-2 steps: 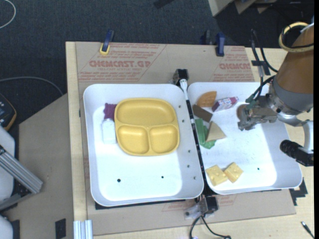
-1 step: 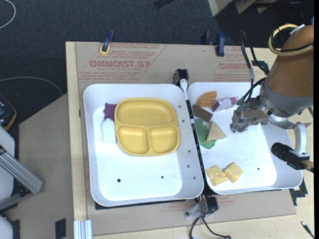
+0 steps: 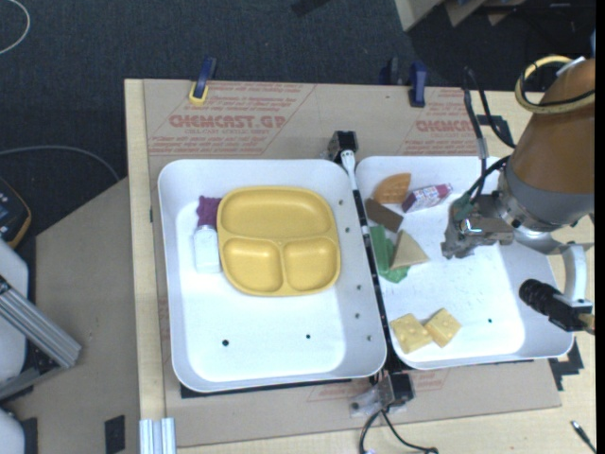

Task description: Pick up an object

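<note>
Gripper (image 3: pixel 460 237) hangs over right bin (image 3: pixel 492 334), mid-area; open/closed state cannot be told, nothing seen held. Just left: tan wedge (image 3: pixel 409 250), green piece (image 3: pixel 383 251), brown block (image 3: pixel 384 215), orange piece (image 3: pixel 392 187), pink packet (image 3: pixel 426 196). Near front: two yellow blocks (image 3: pixel 424 329). Left bin (image 3: pixel 184 282): yellow tray (image 3: pixel 278 238), purple item (image 3: pixel 208 210), white bottle (image 3: pixel 206 250).

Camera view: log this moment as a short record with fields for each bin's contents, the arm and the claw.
left bin: yellow divided plate; purple item and white item at the plate's left edge
right bin: orange piece, pink-wrapped item, brown piece, green piece, tan wedge, two yellow blocks
arm: reaches in from the right, over the right bin
claw: above bare bin floor, right of the tan wedge; nothing seen between its fingers
</note>
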`<state>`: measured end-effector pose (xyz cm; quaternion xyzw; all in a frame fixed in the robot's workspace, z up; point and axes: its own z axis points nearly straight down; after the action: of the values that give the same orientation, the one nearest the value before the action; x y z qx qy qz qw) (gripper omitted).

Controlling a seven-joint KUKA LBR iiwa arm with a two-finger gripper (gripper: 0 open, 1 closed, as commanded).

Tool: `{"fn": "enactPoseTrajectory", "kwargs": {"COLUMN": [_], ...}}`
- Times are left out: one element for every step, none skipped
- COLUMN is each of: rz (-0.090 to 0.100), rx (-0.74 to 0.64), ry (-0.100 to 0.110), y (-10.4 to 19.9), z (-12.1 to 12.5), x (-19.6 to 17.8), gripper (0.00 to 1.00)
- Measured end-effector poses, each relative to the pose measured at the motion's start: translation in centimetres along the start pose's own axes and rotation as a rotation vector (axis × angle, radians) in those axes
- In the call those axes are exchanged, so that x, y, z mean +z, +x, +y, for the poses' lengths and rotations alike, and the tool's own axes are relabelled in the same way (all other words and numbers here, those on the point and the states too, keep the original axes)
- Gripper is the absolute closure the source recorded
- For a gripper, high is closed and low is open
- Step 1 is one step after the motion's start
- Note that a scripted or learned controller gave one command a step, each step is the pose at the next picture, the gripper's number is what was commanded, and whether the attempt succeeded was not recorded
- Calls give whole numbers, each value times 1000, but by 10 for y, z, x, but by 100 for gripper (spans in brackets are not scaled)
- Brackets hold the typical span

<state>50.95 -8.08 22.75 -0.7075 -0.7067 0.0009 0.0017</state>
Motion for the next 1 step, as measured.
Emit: {"fn": "enactPoseTrajectory", "kwargs": {"rz": [-1], "rx": [-2], "ry": [-2], "y": [0], "z": [13], "x": [13], "gripper": [100]}}
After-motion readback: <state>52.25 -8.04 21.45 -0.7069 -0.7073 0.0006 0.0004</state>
